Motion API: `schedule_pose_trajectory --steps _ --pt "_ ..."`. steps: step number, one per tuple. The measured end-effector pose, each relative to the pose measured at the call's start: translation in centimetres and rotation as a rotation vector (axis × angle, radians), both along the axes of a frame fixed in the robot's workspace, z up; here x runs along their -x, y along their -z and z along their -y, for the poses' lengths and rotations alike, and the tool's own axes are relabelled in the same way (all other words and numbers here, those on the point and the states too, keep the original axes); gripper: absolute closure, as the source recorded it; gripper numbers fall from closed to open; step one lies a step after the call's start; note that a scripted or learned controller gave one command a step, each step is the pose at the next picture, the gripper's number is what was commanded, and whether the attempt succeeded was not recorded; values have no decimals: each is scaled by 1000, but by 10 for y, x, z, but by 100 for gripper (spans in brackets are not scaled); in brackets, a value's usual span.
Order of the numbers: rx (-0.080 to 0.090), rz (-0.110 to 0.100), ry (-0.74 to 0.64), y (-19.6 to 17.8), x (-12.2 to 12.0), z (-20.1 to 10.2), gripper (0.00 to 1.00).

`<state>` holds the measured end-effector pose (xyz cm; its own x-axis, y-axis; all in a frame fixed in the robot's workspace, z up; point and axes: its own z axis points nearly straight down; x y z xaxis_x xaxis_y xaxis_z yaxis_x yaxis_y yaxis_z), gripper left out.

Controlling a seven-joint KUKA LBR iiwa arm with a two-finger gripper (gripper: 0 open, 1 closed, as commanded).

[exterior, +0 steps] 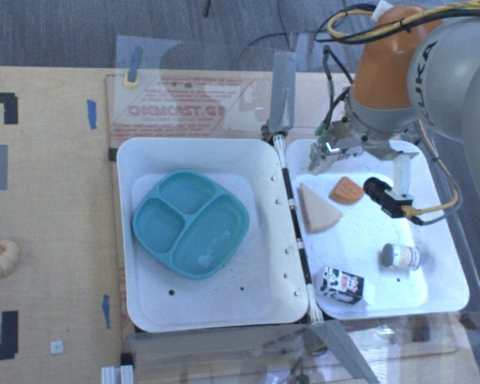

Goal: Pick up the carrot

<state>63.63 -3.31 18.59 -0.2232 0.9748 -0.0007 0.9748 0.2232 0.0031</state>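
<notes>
Nearest, at the bottom of the camera view: a small black-and-white carton [341,285] lies in the right bin [444,282], near its front-left corner. Just behind it, to the right, a small jar [400,256] with a pale lid lies on its side, well apart from the carton.

The left bin [144,294] holds a teal divided plate [192,224], three compartments, sitting a bit left of the bin's centre.

Mid right bin: a cream wedge-shaped piece [317,209] by the left wall. Just beside it, up & right, is the carrot [347,190], a short orange chunk, flat on the bin floor, close to the wedge but apparently not touching. A black cylindrical part w/ a yellow cable [386,198] hangs just right of the carrot.

Further back: the end effector [328,149] sits over the bin's rear-left corner, above & left of the carrot, not touching it. Can't tell whether its fingers are apart or together; nothing visible between them. Orange band [388,54] & grey arm [460,70] behind, coming in from the right.

Far left on the desk [48,214]: a pale curved object [2,260].
</notes>
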Motion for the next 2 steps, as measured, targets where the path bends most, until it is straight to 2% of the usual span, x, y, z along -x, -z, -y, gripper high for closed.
schedule_pose_trajectory --steps 1,2 --pt "1 -1 -345 -43 53 37 100" --pt "2 1 -790 -32 97 49 100"
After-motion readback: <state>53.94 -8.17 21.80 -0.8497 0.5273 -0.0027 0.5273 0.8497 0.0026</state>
